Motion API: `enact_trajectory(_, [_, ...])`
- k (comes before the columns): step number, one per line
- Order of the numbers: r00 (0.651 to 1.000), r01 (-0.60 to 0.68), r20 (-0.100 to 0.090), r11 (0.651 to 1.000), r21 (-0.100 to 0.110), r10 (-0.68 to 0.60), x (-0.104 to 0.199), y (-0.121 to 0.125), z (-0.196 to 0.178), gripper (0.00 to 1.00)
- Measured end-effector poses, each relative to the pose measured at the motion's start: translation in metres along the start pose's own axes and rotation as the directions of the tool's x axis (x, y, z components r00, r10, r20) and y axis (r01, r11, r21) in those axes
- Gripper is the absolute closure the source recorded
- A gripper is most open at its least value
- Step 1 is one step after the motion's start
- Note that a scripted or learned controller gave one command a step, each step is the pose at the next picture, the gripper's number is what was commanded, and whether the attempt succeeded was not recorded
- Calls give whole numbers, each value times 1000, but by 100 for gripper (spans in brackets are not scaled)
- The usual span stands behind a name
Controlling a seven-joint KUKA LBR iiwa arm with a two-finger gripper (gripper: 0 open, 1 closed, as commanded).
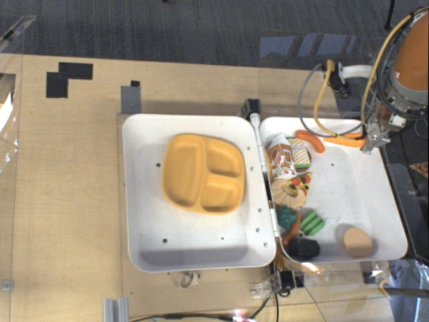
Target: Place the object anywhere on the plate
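**Arm parked over the far right corner, plate bare in the left bin**

While the two-finger gripper (373, 141) hangs at the far right corner of the right white bin (375, 200), whether its jaws are spread or pressed together cannot be told. Just left of it lie an orange carrot-shaped toy (345, 139) and a red sausage-shaped toy (310, 141). Along that bin's left wall sits a heap: a brown-and-white printed carton (283, 161), a round flat biscuit-coloured piece (293, 192), a green ridged toy (312, 223) and a black lump (305, 248). Near the right near corner rests a tan egg-shaped object (358, 241). Well apart, the orange three-compartment plastic plate (204, 172) lies in the left white bin (144, 200).
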State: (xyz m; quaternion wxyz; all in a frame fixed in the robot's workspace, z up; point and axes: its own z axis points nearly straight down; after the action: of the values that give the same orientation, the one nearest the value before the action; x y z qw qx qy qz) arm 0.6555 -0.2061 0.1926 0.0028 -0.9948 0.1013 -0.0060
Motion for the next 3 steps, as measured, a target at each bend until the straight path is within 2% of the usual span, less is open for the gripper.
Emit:
enact_trajectory(1, [1000,2,-1,1000,0,-2,15,-4,3,100])
enact_trajectory(2, [1000,5,-14,1000,9,-5,18,-7,-9,100])
enact_trajectory(3, [1000,4,0,1000,0,-4,15,-5,-9,100])
